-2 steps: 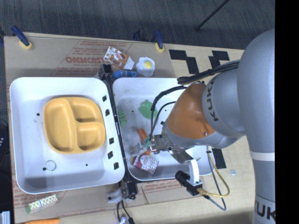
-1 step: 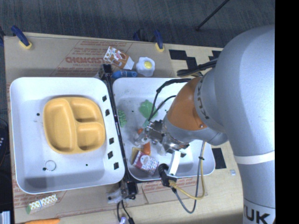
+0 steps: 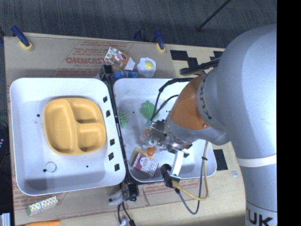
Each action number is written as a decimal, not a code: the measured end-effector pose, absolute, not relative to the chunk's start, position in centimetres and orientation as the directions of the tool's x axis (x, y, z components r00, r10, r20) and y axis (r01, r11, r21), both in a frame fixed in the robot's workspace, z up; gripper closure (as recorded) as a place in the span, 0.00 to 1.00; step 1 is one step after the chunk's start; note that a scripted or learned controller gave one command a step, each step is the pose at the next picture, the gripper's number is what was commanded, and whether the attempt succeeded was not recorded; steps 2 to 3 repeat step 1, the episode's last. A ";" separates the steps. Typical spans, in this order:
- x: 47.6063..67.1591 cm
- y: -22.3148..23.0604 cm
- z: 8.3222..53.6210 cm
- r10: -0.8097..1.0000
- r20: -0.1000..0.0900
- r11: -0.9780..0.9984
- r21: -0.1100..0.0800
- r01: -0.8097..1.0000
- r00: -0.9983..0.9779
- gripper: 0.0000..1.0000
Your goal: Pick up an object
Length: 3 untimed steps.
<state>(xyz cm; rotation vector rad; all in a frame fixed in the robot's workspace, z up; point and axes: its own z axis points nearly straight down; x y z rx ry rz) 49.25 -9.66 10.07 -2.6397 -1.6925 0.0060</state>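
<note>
Reaching into the right bin [image 3: 123,91], the pincer [image 3: 151,134], its state untellable, hangs over small orange pieces [image 3: 150,150], so descent and closing likely come next.

arm casing [image 3: 258,126]: white letters "KU" at bottom right, rest cut off by frame edge
cardboard sheet [image 3: 84,55] on the bench: red print above left bin, reads roughly "CHEMCAST", smaller line under it not legible
small packet [image 3: 145,164] in right bin: red/white label, print too small to read
</note>
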 end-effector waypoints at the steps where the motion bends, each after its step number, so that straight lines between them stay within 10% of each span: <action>1: 51.9 -4.6 19.2 0.973 0.001 -0.229 -0.003 0.973 0.229 1.00; 3: 51.9 -4.6 19.2 0.973 0.001 -0.229 -0.003 0.973 0.229 1.00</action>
